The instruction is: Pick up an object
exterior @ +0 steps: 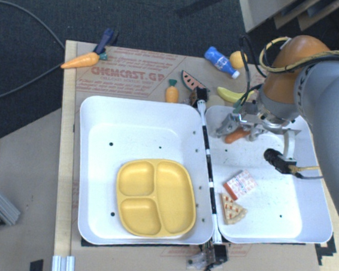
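Two white bins lie side by side on my screen. My arm (325, 88) reaches in from the right, bent down over the far left corner of the right bin (280, 225). The gripper (240, 128) sits low there, with a small orange-red object (234, 136) right at its fingertips; I cannot tell whether the fingers are apart or closed on it. A yellow divided tray (154, 196) rests in the left bin (95, 154).

"CHEMCAST GP" in red print on brown board (134, 74) behind bins; smaller lines under it unreadable.
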